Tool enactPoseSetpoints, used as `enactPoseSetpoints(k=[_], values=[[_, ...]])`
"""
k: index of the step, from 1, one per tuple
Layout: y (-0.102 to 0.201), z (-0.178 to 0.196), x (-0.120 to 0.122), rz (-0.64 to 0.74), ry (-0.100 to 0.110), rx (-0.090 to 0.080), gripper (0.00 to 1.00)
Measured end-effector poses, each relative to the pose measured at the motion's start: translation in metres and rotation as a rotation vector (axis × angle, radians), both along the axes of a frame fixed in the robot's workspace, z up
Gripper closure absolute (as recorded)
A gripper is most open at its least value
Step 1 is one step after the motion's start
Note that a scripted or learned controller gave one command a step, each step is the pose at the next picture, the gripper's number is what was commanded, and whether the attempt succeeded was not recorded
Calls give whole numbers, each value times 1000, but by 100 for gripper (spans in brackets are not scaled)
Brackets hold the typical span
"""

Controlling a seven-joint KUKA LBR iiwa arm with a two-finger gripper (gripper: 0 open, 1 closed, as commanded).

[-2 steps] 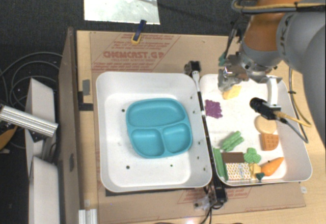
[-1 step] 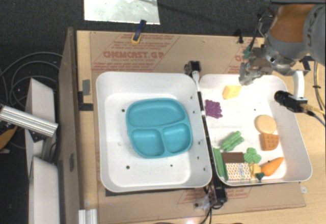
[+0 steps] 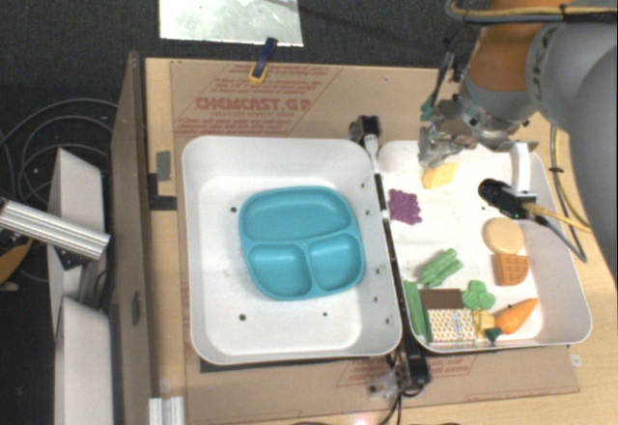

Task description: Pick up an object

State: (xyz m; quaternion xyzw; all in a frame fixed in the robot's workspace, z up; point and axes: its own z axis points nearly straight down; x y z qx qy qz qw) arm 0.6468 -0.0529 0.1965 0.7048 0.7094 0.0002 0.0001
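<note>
Gripper is positioned over the far end of the right bin, low above a yellow wedge that lies near the bin's far left corner. The gripper's lower end meets the top edge of the wedge in the view. Whether the tool is spread or closed cannot be told, nor whether the wedge is gripped. Purple grapes lie just nearer the camera than the wedge, close to the wall between the bins. Along the right side sit a tan round bun and an orange waffle piece, touching. At the near end are green pea pods, a green broccoli piece, a carrot, a brown bar and a speckled box. The left bin holds a teal divided plate, lying flat at its centre
</note>
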Motion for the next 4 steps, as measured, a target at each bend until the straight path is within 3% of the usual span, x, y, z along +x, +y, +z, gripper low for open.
enactPoseSetpoints(k=[1, 2, 3, 4], values=[[-36, 45, -19, -8, -4, -1, 100], [16, 6, 10, 2, -2, 1, 100], [-26, 33, 23, -7, -4, -2, 100], [-38, -10, 13, -6, -1, -1, 100]])
